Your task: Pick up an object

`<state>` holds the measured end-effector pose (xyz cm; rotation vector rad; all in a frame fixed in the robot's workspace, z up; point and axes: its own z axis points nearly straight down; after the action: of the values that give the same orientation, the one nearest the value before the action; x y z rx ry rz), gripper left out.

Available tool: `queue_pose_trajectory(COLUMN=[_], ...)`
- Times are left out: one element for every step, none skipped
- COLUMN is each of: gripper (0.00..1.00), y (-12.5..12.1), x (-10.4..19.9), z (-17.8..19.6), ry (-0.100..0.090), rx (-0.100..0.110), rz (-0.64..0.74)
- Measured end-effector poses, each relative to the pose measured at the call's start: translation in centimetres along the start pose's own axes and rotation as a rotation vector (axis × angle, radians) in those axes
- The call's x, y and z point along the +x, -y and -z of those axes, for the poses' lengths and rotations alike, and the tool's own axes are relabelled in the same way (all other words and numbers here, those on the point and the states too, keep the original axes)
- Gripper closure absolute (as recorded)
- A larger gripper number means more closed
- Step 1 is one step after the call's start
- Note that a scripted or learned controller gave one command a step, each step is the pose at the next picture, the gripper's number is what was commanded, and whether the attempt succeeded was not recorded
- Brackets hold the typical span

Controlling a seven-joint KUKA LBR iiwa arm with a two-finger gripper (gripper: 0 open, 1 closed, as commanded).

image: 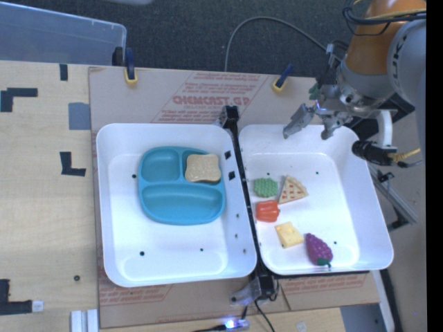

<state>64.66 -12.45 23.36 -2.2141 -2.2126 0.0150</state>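
Hovering over right bin (pixel 360 185), claw (pixel 309 126) spread wide, bumpy purple grape bunch (pixel 318 248) below

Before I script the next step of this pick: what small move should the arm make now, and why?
Probably bring the hand down and toward the pizza slice. The hand is open and holds nothing, poised over the far rim of the right bin, while the food pieces lie nearer the camera on the bin floor. The slice looks closest, just beside the green piece.

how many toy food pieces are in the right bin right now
5, clustered mid-bin: green piece, pizza slice beside it, red piece below, yellow cheese, purple grapes nearest the front. None looks hidden.
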Motion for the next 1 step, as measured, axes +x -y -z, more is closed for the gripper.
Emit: queue_pose_trajectory(gripper=[0.00], y=[-0.20], x=[0.04], z=[0.64], ry=[0.002], rx=[-0.011], rz=[0.003])
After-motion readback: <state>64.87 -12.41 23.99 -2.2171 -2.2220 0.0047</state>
